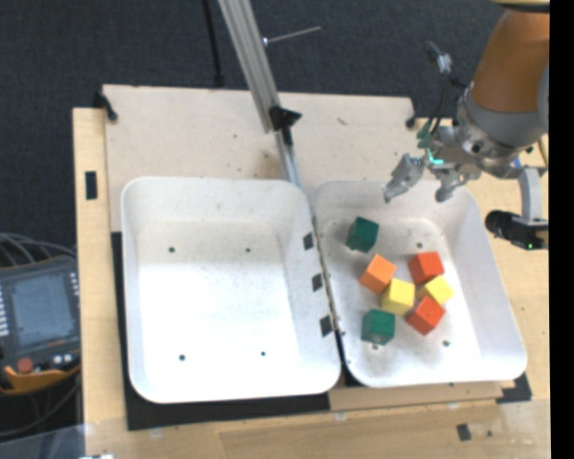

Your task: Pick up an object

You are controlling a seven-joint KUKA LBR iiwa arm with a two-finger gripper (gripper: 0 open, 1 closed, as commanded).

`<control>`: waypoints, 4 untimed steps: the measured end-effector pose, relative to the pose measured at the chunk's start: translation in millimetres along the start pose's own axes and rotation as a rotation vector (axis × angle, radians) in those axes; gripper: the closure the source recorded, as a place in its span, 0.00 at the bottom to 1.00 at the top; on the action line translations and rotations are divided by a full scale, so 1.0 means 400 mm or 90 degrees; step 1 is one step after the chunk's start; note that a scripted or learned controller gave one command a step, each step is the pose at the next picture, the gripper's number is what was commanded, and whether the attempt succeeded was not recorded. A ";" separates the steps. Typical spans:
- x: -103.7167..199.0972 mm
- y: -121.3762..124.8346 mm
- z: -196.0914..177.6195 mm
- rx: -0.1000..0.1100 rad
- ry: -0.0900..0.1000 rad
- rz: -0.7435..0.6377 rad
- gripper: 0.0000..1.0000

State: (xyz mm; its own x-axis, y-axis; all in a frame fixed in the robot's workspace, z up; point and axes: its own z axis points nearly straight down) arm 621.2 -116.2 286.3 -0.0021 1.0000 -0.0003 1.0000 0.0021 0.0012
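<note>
Right bin [497, 285] holds small coloured cubes [399, 295] beneath the open, empty-fingered gripper [421, 185].

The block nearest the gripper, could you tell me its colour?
Green block, clearest in the camera view.

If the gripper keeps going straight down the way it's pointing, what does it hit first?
Probably bare floor of the right bin near its far edge. The gripper hangs clear of the blocks; the nearest, a green block, sits nearer the camera. Depth unclear.

orange band [515, 60] above grey wrist; metallic two-finger gripper [423, 185].
</note>
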 end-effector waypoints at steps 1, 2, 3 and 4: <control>-0.003 0.004 0.105 0.003 -0.001 0.002 0.00; 0.003 -0.017 0.252 0.004 -0.001 0.002 0.00; -0.025 -0.011 0.384 0.003 -0.001 0.003 0.00; -0.027 -0.007 0.348 -0.002 -0.001 0.007 1.00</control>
State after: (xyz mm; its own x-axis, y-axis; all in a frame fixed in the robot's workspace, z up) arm 618.5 -127.0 147.2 0.0090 1.0000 -0.0014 1.0000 -0.0090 0.0037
